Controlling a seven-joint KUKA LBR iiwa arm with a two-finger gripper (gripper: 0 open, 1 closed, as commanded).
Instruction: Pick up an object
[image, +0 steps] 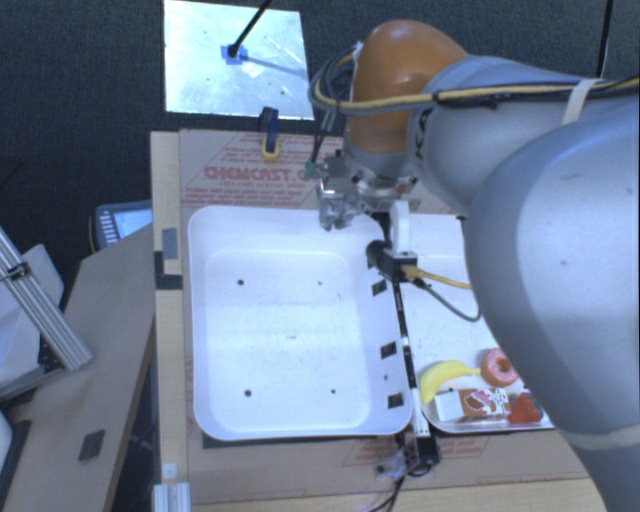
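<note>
Several small items lie in the near corner of the right bin (440, 300): a yellow banana (445, 378), a pink-iced donut (497, 367), a red and white packet (482, 403) and a small red piece (525, 408). My gripper (338, 212) hangs under the orange wrist band (400, 65), over the far right corner of the left bin (290, 330), well away from those items. I see nothing held in it. The grey arm hides most of the right bin.
A black-clipped divider (400, 335) runs between the two bins, with a yellow cable (440, 280) beside it. A clamp (268, 135) stands on the cardboard behind the left bin, with a shiny sheet (235, 55) beyond. An aluminium rail (40, 310) lies off the bench at left.
</note>
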